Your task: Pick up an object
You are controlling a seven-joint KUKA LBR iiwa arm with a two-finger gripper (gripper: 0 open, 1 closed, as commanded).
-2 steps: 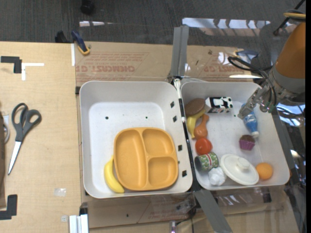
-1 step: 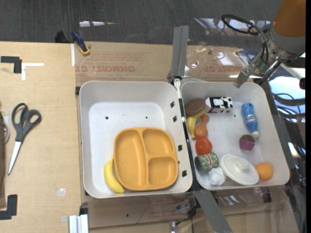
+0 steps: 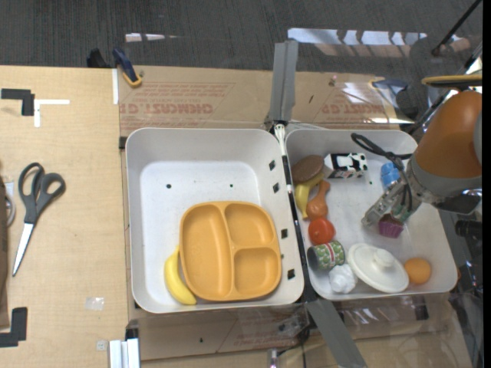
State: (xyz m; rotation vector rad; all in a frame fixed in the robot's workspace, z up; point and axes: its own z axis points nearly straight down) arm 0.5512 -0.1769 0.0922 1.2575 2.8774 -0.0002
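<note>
the gripper (image 3: 389,209) sits low in the right bin (image 3: 441,228), right at a small purple block (image 3: 391,227); whether its tool is spread or pinching, i cannot tell. a grab here could slip off the block or nudge the white lid (image 3: 377,267) nearby.

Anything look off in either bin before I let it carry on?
One thing: the banana in the left bin is wedged partly under the orange divided plate, so it is half hidden. The right bin is crowded, but nothing looks spilled or broken.
</note>
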